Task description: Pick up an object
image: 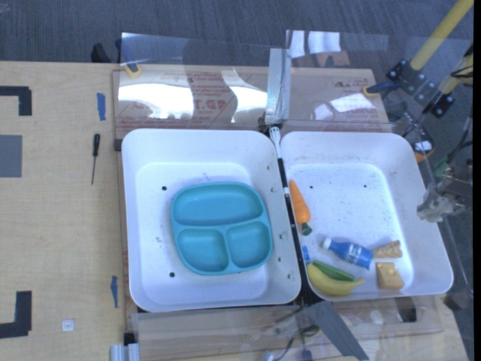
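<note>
Grey and blurred, the claw (440, 200) sits at the right rim of the right bin (353, 147), low over the bin's edge; whether it is released or clenched cannot be told, and nothing is seen in its grasp.

The objects to pick all lie in the right bin, toward its near-left corner and well apart from the claw. An orange carrot (300, 203) lies along the left wall. Nearer the front, a small blue bottle (350, 253) with a white cap lies on its side. Just below it a yellow banana (329, 280) curves along the front wall, with a green piece (336, 271) resting on it. Two tan bread-like blocks (389, 275) sit just right of the bottle.

The left bin (143, 224) holds a teal divided plate (222, 226).
</note>
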Controlling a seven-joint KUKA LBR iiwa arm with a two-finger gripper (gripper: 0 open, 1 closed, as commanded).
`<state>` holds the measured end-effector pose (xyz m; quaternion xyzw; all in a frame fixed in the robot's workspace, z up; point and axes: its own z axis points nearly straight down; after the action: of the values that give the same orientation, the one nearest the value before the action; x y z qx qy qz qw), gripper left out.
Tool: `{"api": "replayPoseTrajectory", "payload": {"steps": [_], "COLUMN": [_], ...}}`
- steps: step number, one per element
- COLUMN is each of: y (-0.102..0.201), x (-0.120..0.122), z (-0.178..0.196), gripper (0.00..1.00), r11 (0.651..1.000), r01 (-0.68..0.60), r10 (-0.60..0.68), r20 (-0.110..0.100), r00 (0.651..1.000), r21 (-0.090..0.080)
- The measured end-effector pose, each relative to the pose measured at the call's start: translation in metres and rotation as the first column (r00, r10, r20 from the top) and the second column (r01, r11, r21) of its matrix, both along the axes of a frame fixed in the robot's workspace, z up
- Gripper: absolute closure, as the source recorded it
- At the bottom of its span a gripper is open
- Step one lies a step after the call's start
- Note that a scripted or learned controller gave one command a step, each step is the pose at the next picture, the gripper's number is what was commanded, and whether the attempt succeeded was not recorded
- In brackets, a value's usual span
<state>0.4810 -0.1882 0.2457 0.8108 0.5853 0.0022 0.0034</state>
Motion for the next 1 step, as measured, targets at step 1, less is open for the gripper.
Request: {"api": "replayPoseTrajectory", "payload": {"steps": [1], "y": [0.0391], "x": [-0.0023], "z": [-0.1026], "gripper": [1.00], "r11": [0.836], "r01": [-0.548], "r10": [0.548], "r20": [-0.010], "r00": [0.836], "r21": [0.007]}}
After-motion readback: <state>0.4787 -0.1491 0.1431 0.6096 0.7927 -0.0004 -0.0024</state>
